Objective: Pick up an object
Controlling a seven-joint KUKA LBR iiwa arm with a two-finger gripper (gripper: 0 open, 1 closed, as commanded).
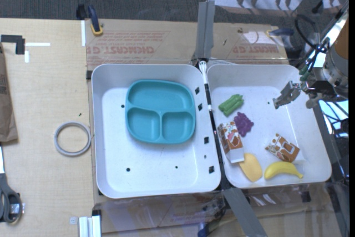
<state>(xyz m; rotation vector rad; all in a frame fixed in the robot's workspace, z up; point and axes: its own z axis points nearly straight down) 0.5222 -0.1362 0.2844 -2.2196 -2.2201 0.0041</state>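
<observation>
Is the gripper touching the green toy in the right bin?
Apart. The camera view shows bare white bin floor between the gripper and the green toy; the gripper is near the right bin's upper right side.

The robot arm [339, 58] is cut off by the right edge, so little beyond its wrist shows. The gripper [287, 94] is too small to tell how its fingers stand. Scissors [9, 205] at the near left and a brown paper bag [6, 100] are cut by the left edge. Print on two snack packets [230, 140] is unreadable.
</observation>
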